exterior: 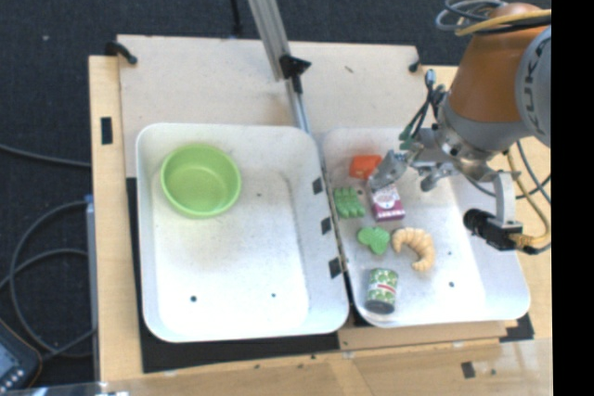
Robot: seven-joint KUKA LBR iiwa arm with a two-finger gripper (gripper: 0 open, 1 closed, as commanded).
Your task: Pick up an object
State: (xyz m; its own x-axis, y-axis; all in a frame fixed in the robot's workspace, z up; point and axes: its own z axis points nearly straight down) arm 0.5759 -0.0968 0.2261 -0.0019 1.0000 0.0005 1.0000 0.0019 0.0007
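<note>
The right bin (pixel 483 287) holds several small objects. An orange piece (pixel 363 166) lies at its far left, with a green studded block (pixel 348 202) just in front of it. A pink and white carton (pixel 387 203) stands beside the block. Nearer the front are a green lump (pixel 374 240), a tan croissant (pixel 416 247) and a dark can with a green label (pixel 380 289). My gripper (pixel 393 170) hangs just above the carton's far end, right of the orange piece. Nothing visibly sits in it.
The left bin (pixel 232 292) holds a lime green bowl (pixel 200 181) in its far left corner. A slanted metal pole (pixel 269 14) comes down to the bins' shared far edge. The grey and orange arm (pixel 492 97) covers the right bin's far right corner.
</note>
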